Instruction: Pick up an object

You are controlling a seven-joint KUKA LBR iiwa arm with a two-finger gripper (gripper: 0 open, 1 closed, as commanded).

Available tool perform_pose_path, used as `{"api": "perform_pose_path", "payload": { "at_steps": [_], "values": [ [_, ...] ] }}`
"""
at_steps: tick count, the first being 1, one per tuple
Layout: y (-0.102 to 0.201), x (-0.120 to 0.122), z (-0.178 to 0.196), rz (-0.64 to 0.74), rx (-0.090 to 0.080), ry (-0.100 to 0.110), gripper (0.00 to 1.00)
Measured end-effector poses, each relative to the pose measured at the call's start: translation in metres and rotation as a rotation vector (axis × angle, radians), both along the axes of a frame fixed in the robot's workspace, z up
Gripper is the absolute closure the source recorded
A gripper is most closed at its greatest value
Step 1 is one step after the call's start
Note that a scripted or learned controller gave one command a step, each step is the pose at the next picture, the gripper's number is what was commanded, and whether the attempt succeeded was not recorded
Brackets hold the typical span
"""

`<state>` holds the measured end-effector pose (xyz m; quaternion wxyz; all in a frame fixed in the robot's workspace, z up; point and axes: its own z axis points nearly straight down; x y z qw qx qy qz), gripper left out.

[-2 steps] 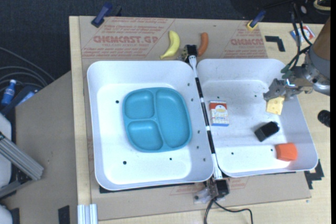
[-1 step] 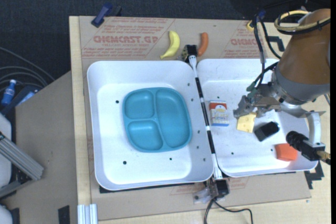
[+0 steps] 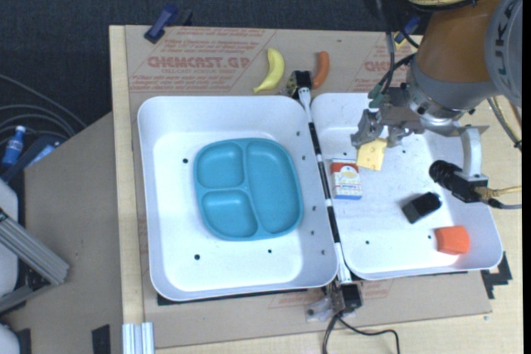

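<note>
Yellow, wedge-shaped block (image 3: pixel 372 154) lies in the right bin (image 3: pixel 481 261), touching the gripper (image 3: pixel 371 131) at its 6 o'clock side; whether the gripper has closed on it I cannot tell. Its long axis runs roughly 1 to 7 o'clock.

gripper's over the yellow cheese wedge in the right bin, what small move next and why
Probably a short straight drop onto the yellow wedge. The gripper sits at the wedge's upper edge in the right bin, and nothing shows between its fingers. The small carton lies close by at the lower left, so a straight descent should avoid bumping it.
</note>
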<state>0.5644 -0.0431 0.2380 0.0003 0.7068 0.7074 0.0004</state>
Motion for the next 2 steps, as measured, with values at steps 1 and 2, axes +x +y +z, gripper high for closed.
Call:
{"api": "perform_pose_path", "payload": {
  "at_steps": [1, 2],
  "values": [
    [0.005, 0.047, 0.004, 0.000, -0.001, -0.001, 1.00],
    [0.046, 0.057, 0.017, 0.001, 0.000, -0.001, 1.00]
  ]
}}
